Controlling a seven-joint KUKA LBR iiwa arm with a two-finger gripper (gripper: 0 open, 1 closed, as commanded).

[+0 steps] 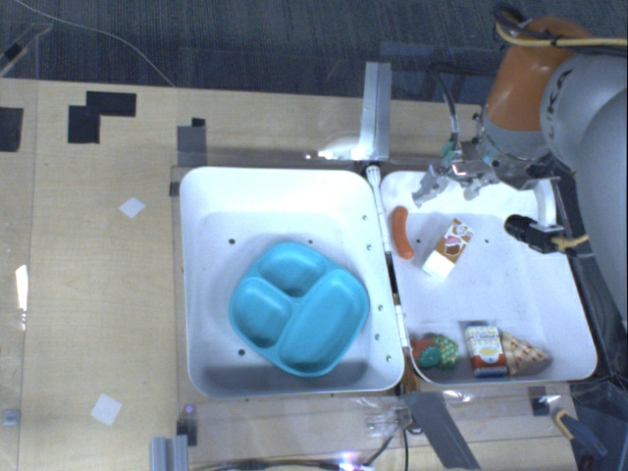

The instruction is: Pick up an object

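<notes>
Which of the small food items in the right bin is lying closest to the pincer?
The small carton, white with a brown and red end. It lies just below the pincer, about level with the sausage; the others sit along the bin's near edge.

Bulky rounded grey robot arm at the right, glossy orange band above its wrist, yellowish cable looped over the band, pale metal gripper hardware, black block fitting beside the arm

Bare floor between sausage and carton.
</notes>
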